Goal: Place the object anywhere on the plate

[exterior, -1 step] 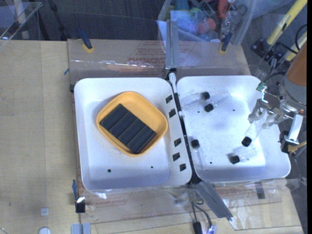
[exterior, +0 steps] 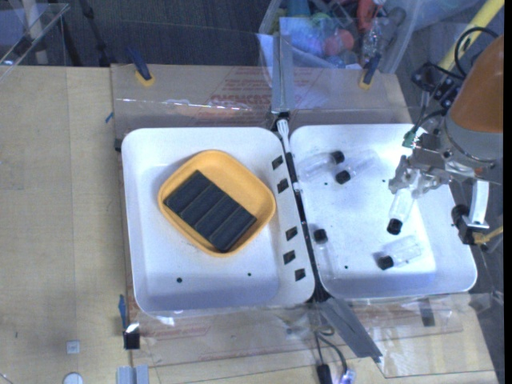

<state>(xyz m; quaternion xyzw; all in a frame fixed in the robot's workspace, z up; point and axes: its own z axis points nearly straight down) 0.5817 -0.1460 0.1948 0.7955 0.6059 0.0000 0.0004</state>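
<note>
A yellow plate (exterior: pixel 178 176) sits in the left bin (exterior: pixel 144 278), and a dark ribbed block (exterior: pixel 212 209) lies on it. Several clear vials with black caps are scattered in the right bin (exterior: pixel 352 282). One clear vial (exterior: pixel 398 210) points cap-down just below my gripper (exterior: pixel 416 184), which hangs over the right side of that bin. Its top end meets the gripper's underside. Whether it is held or lying on the bin floor is unclear. Another vial (exterior: pixel 400 254) lies nearer the front, and one more (exterior: pixel 332 163) lies at the back.
A loose black cap (exterior: pixel 319 234) lies near the divider (exterior: pixel 292 206) between the bins. A clear box of coloured toys (exterior: pixel 344 14) stands behind the bins. The orange-banded arm (exterior: pixel 480 94) rises over the right bin's right edge.
</note>
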